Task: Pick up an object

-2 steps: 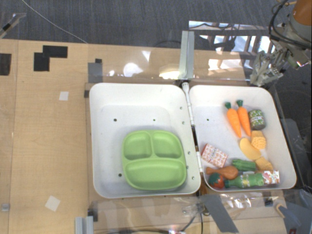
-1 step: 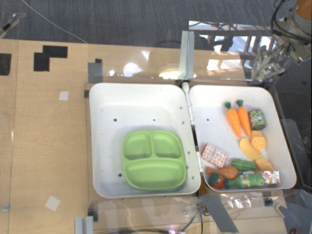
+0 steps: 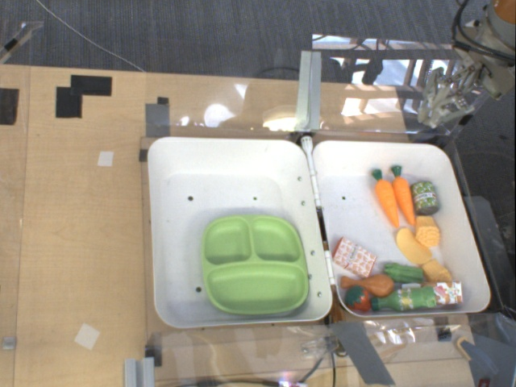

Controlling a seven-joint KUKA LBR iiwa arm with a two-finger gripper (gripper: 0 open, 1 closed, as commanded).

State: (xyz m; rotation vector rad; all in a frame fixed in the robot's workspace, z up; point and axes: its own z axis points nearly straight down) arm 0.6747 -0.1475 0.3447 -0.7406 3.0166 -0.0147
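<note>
The right bin (image 3: 347, 185) holds toy food. Two orange carrots (image 3: 395, 200) lie side by side near its far right, beside a small dark green can (image 3: 424, 197). Below them are an orange waffle-like piece (image 3: 428, 234) and a yellow slice (image 3: 413, 248). A red-and-white box (image 3: 354, 257), a brown drumstick (image 3: 369, 285), a green pickle (image 3: 403, 272) and a long green-and-red carton (image 3: 421, 297) crowd the near edge. My gripper (image 3: 446, 99) hangs above the bench beyond the bin's far right corner, apart from all of these, with nothing seen in it.
The left bin (image 3: 173, 208) holds a green divided plate (image 3: 255, 263) in its near half. A metal divider post (image 3: 310, 95) stands between the bins at the back. Reflective frame parts (image 3: 379, 71) lie behind the right bin.
</note>
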